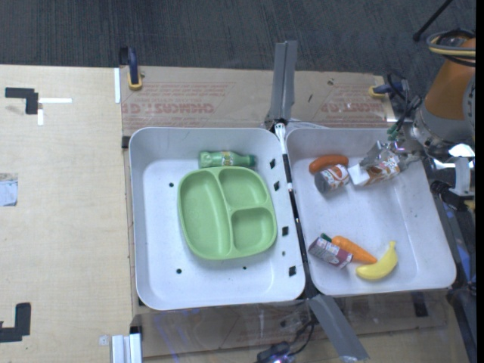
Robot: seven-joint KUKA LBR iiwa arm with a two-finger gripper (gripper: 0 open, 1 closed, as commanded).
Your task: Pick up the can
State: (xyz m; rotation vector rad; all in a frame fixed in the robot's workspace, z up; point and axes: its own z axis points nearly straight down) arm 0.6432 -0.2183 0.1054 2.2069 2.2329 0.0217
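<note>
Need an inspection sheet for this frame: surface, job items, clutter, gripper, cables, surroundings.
Surface: two shallow white bins side by side on a brown bench, left bin, right bin.
Job's things: two small cans lying on their sides in the right bin, upper can touching an orange sausage-shaped toy, lower can touching an orange carrot.
Clutter: yellow banana; crumpled silver wrapper; green divided plate and green bottle in the left bin.
Grippers: gripper at the right bin's far right corner; jaws' state unclear.
Cables: dark cables by the wrist.
Surroundings: grey carpet.
</note>
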